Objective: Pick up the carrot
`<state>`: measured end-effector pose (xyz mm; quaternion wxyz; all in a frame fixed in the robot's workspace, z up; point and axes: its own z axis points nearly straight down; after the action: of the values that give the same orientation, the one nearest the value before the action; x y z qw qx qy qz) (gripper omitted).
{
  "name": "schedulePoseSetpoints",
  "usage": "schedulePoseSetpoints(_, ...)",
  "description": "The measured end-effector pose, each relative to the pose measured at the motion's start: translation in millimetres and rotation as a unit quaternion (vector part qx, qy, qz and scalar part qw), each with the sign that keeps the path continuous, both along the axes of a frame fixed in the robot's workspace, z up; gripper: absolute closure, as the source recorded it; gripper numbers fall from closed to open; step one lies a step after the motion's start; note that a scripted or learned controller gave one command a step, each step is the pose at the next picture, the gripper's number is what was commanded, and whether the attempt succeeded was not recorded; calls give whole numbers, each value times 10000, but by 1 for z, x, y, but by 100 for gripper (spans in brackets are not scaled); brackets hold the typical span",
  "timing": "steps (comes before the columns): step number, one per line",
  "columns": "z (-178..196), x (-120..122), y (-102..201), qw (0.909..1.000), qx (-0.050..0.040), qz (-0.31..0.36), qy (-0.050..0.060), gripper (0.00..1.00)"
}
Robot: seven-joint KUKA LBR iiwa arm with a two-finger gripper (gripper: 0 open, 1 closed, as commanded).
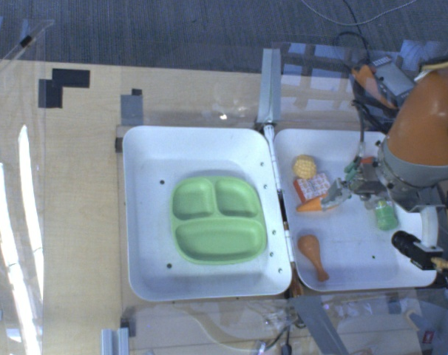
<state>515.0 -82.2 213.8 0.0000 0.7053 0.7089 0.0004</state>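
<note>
Carrot (310, 207) lies in the right bin (401, 276), near that bin's left wall, small and orange, with its long axis running roughly left to right across the view. It sits just below the red-and-white packet (311, 187) and looks to be touching that packet's lower edge; the yellow corn cob (304, 168) is a little further up, and the brown drumstick (313, 254) lies apart from it, lower in the same bin.

My hand (335, 197) hangs right at the carrot's right end, reaching in from the right, so the carrot stretches away from me to the left, nearly in line with my reach. My tips are low and very close to it, but I cannot tell whether they stand apart or together, nor whether the carrot is between them; from this slant the metal and the orange run into each other.

I judge the grasp turns on closing across the carrot's short width, not along its length. The packet crowding it from above is the risk.

A green object (386, 216) lies under my wrist. The left bin (146, 272) holds the green divided plate (218, 220), well apart on the worktop (69, 220).
</note>
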Motion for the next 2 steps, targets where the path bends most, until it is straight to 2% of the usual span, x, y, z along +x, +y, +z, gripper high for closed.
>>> schedulePoseSetpoints(1,-125,52,-6,9943,-6,1064,-45,0)
schedulePoseSetpoints(2,-114,55,-6,9943,-7,1063,-83,100)
